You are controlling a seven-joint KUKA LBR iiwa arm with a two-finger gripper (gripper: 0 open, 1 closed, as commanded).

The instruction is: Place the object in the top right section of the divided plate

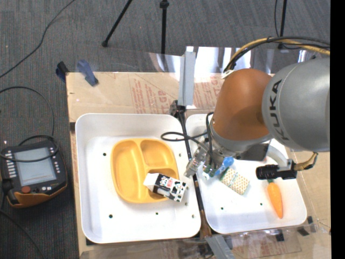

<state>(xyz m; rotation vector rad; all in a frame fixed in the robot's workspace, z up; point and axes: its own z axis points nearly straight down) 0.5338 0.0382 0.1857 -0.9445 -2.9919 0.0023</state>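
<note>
Control pad [33, 171] with a screen sits on the carpet at far left, off the surface [124, 93], cable trailing from it. Blue bit [86, 72] at the surface's top left corner. Tripod legs [161, 9] on the carpet behind.

Left bin [91, 198]: yellow divided plate [132, 169] lies flat, about mid-bin. Milk carton [166, 186], white with black cow patches, lies on its side, tilted, on the plate's lower right part. Its right end hangs over the rim toward the bin floor. It is below the top right section [160, 152], not in it.

Black cable [186, 139] runs across the left bin's upper right corner toward the arm. Shiny upright strip [187, 82] stands behind the seam between the bins.

Pincer [202, 165] hangs over that seam, at the right bin's left edge, just right of the carton and apart from it. Big orange wrist hides most of it, so cannot tell if it is spread or pressed together. Small blue and green piece [222, 168] right beside it; cannot tell if it is pinched or loose.

Right bin [242, 217]: dotted pale packet [236, 181] lies slanted near the middle, just right of the blue and green piece. Carrot [275, 198] lies near the right wall, tip pointing down the frame, well apart from the packet. Grey arm [302, 107] covers the bin's upper part.
</note>
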